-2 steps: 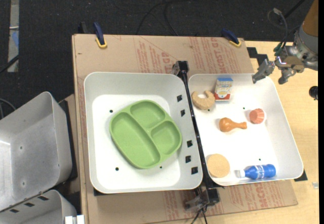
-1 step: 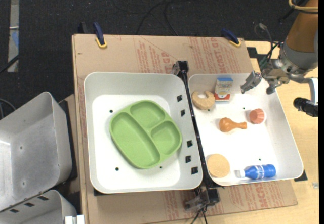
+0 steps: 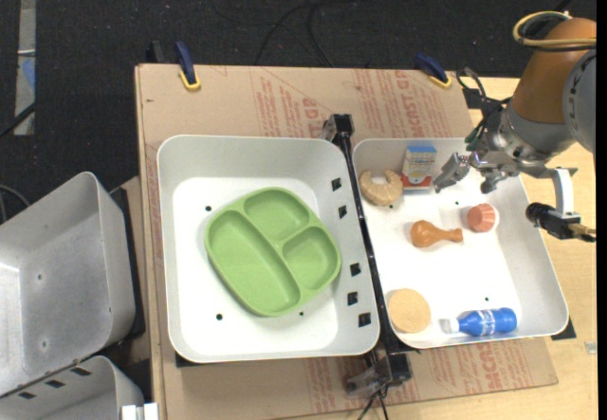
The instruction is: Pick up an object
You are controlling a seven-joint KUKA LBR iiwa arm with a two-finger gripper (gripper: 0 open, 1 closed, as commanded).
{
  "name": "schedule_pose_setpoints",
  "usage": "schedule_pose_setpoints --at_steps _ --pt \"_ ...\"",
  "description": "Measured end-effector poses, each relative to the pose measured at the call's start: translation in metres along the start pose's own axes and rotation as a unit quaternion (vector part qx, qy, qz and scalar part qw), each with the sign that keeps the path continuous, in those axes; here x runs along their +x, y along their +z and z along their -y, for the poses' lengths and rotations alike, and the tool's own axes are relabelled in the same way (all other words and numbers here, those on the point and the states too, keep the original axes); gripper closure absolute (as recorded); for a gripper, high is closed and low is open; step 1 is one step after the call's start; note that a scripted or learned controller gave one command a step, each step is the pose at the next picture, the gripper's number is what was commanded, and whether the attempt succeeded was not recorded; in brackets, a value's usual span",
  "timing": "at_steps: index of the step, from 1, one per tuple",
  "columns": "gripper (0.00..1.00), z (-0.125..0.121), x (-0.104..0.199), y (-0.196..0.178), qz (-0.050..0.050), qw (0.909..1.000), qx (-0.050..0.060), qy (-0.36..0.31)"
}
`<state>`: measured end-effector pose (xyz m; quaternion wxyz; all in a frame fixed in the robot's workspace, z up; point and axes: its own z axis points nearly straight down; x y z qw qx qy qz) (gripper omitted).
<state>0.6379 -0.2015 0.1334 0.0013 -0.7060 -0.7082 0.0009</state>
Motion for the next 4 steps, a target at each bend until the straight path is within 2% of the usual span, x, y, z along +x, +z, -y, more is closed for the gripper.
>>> schedule_pose_setpoints --at_steps 1,2,3,4 --pt "0.0 0.0 0.001 0.043 0.0 1.0 0.0 0.0" --pt "1.0 -0.002 0.001 0.03 0.001 1.0 -0.003 -0.001" --pt "1.0 -0.001 0.001 -0.013 0.001 1.0 -0.004 0.0" --pt "1.0 -0.002 0.0 -0.078 0.001 1.0 -0.005 0.0"
